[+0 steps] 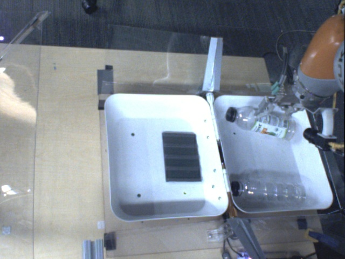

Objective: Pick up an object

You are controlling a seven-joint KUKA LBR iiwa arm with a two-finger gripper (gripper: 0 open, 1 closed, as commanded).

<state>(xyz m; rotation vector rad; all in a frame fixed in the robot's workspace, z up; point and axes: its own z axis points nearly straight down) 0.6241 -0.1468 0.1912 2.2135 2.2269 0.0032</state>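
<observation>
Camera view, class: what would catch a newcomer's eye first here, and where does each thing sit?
The orange-banded arm at the right edge stands out, its tool low over a clear plastic bottle with a black cap lying at the far end of the right bin. A second clear bottle lies along that bin's near wall. In the left bin, a dark ribbed rectangular block lies near the middle.

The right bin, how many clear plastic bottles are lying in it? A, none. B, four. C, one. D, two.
D: the right bin holds two, a labelled bottle near its far edge and a ribbed bottle along its near edge.
</observation>
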